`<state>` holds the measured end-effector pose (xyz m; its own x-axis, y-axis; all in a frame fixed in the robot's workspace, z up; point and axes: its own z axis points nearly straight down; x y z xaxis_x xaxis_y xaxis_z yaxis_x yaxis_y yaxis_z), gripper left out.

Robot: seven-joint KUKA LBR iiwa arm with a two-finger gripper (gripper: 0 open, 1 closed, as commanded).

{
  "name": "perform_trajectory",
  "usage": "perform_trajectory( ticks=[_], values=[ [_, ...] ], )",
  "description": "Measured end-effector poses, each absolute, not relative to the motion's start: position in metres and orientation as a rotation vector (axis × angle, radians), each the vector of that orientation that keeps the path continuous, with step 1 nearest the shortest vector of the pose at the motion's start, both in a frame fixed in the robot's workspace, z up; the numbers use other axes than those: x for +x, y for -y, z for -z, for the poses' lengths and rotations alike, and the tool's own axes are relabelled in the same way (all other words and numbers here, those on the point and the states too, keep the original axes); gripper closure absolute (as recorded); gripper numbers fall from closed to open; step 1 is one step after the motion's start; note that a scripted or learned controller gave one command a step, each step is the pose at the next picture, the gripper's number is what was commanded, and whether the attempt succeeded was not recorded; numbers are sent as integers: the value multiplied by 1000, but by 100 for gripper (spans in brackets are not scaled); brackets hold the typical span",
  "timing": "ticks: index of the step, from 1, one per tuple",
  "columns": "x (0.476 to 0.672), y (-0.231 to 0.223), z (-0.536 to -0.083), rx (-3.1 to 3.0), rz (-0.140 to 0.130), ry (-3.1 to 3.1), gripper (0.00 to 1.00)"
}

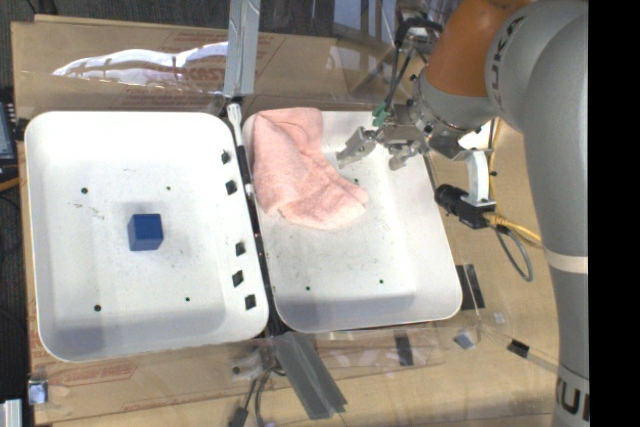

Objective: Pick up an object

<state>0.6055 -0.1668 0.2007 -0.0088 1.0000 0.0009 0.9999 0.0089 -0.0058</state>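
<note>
A blue cube (146,231) sits alone in the left bin (60,145), while a pink cloth (295,167) lies bunched against the upper left of the right bin (420,287). Just right of the cloth, the claw (378,147) hovers with fingers spread and nothing between them, though whether it touches the bin floor is hard to tell. This looks like the approach step; next it must shift onto the cloth, descend and close.

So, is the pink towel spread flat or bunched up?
Bunched up: the towel lies in folds, covering just the upper left corner of the right bin.
</note>
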Motion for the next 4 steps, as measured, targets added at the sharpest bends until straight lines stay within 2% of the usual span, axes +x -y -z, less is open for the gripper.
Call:
perform_trajectory(
  ticks=[1, 2, 3, 4],
  values=[
    [626, 203, -92, -2211, -1, 2235, 0],
    [608, 179, -92, -1701, -2, 2637, 0],
    [597, 132, -91, -1476, -3, 2769, 0],
    [597, 132, -101, -1472, -4, 2770, 100]
  ],
)
